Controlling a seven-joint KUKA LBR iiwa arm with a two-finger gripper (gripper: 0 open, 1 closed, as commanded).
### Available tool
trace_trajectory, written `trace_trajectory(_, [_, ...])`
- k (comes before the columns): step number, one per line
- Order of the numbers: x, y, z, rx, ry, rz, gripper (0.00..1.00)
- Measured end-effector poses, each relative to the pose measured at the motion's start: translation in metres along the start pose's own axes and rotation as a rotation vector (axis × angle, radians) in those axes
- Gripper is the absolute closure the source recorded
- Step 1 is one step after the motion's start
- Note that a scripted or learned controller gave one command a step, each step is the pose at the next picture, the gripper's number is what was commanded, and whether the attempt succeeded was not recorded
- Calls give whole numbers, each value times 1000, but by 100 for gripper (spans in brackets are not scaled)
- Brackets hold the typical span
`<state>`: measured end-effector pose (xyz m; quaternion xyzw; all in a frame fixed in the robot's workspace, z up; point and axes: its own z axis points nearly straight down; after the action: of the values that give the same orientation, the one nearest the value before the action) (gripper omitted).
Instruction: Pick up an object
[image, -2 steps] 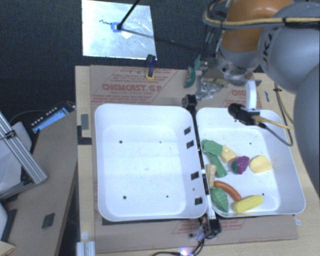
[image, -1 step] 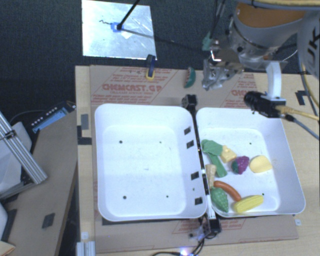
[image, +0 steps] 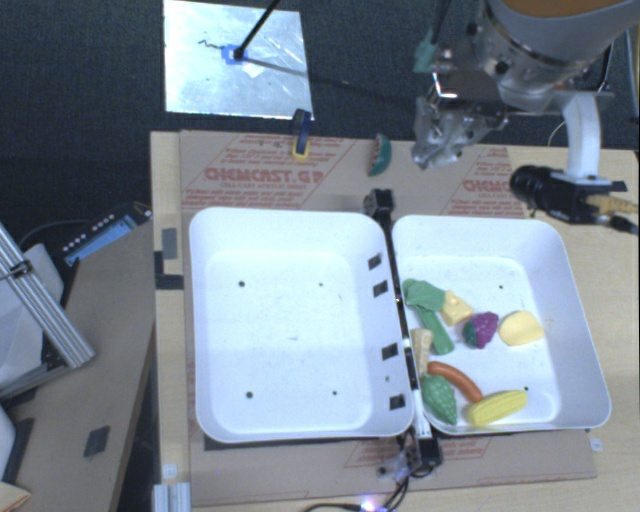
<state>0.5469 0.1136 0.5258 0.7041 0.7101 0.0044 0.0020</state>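
Objects sit in the right bin (image: 560, 300); the gripper (image: 440, 150) hangs above the bin's far edge, cut off by the top of frame, with its state unreadable. Yellow lemon (image: 520, 327), purple grapes (image: 482, 328), corn (image: 497, 405), sausage (image: 456, 378), and green pieces clustered near the left wall.

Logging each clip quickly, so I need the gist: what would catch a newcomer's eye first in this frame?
First, the bright cluster of plastic toy foods in the right white bin: a yellow corn cob, an orange-red sausage, a purple grape bunch, a yellow lemon and green vegetables, crowded toward its near-left part. Next, the grey metal gripper hanging above the bench behind that bin, at top right. The left white bin beside it is a pale expanse.
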Motion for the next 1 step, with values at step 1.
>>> trace_trajectory(1, [-19, -26, -11, 6, -3, 7, 100])
